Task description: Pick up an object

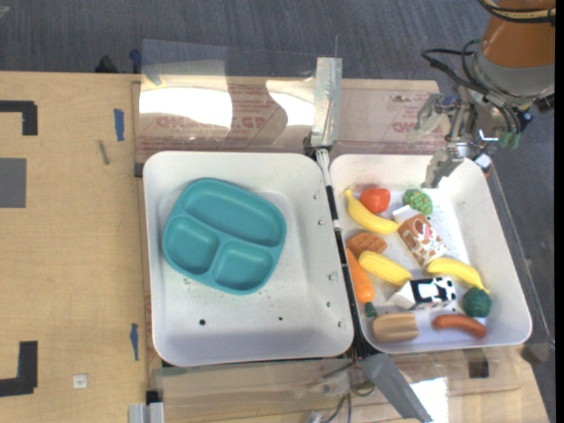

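Gripper [438, 176] hanging over the far edge of the right bin [507, 236], nothing showing between its fingers

Whether those fingers are apart or together I cannot tell. The right bin is holding a heap of toy food: three bananas [368, 214], one tomato [376, 199], one broccoli [419, 203], one carrot [362, 278], one hot dog bun [396, 327], one sausage [458, 324], one dark green ball [477, 302], one black and white cow [434, 291] and one pastry [420, 239]. The left bin [176, 324] is carrying a single teal divided plate [226, 234]. Both bins are sitting side by side on a wooden bench [62, 236], with grey carpet [220, 16] lying beyond and a clear plastic sheet [229, 104] standing behind the bins. The broccoli is lying nearest the gripper, just below it
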You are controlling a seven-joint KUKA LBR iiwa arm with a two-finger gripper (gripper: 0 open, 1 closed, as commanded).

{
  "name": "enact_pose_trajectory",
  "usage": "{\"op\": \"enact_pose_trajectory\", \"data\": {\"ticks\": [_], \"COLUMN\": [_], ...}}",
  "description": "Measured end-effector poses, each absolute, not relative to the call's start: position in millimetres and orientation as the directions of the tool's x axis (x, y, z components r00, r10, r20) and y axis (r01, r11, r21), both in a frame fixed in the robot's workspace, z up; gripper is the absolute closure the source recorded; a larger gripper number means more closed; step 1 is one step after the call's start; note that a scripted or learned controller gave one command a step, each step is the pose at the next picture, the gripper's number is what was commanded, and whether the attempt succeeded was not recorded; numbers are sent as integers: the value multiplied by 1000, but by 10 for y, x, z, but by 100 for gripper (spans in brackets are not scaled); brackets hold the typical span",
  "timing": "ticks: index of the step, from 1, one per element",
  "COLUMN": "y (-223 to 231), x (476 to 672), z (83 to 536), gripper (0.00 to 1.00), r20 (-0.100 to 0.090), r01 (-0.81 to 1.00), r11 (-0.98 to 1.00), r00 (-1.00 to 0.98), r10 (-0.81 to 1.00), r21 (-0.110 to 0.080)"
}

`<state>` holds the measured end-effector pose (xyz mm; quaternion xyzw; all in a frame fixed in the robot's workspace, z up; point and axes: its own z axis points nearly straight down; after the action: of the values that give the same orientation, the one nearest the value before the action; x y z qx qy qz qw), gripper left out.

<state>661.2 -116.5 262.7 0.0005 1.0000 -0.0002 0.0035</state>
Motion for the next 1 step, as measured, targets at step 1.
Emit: {"op": "enact_pose_trajectory", "data": {"ticks": [1], "y": [-1205], "x": [6079], "z": [1659], "gripper": [0], "r20": [1], "r01": [266], "r11": [964], "r00": [-964], "r10": [266], "r21": [1]}}
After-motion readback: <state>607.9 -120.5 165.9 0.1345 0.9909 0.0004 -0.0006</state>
